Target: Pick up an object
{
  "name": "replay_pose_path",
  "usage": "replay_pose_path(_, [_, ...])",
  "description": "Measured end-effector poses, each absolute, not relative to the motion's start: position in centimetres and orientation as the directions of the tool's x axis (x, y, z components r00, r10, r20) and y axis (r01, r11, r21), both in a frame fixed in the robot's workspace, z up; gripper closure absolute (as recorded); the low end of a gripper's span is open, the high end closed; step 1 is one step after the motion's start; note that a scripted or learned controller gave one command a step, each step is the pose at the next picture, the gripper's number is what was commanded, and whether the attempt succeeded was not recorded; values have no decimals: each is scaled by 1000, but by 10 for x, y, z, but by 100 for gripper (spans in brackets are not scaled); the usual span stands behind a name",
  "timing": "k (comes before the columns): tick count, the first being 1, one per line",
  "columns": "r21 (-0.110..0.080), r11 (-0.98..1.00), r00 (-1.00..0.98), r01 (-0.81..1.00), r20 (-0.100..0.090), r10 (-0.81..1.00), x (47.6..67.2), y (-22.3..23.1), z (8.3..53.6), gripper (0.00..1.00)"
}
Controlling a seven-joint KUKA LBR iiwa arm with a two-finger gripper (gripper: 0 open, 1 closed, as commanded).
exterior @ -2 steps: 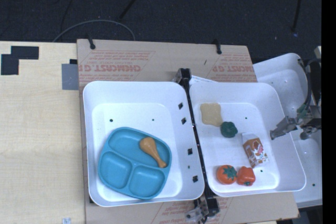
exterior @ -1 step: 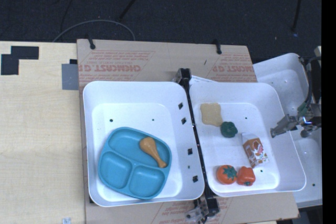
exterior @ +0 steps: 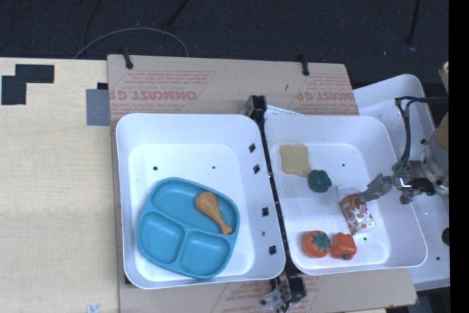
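Arm (exterior: 432, 157) mostly cut off at the right edge, only the wrist end and some cables visible. Gripper (exterior: 372, 190) reaches in over the right bin (exterior: 399, 260) from the right; it's small and blurry, dark grey against white. Can't tell if the jaws are spread or pressed together, too little detail.

Small packet (exterior: 357, 215), white with red and orange print, lies tilted in the right bin just below and left of the gripper tip. The tip looks touching or almost touching the packet's upper corner; can't tell which. Nothing clearly between the jaws.

Same bin: beige flat piece (exterior: 294, 159) near the back left, dark green round thing (exterior: 319, 181) just beside it at its lower right corner, apart from the gripper. Two red-orange tomato-like toys (exterior: 330, 245) side by side near the front wall, touching each other, below the packet.

Left bin (exterior: 132, 157): blue divided plate (exterior: 179, 238) with a toy chicken drumstick (exterior: 214, 211) lying across its upper right compartment, well apart from the gripper.

Both bins sit on a cardboard sheet (exterior: 220, 84) with reversed red print, on a light wooden bench (exterior: 51, 194).
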State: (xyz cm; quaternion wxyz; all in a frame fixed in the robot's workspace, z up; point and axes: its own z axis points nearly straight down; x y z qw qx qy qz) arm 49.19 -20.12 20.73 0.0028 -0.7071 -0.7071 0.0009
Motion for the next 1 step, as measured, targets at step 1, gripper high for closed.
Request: replay_pose_path(1, [-6,0,0,1000,3,1000,491,-205,163,0])
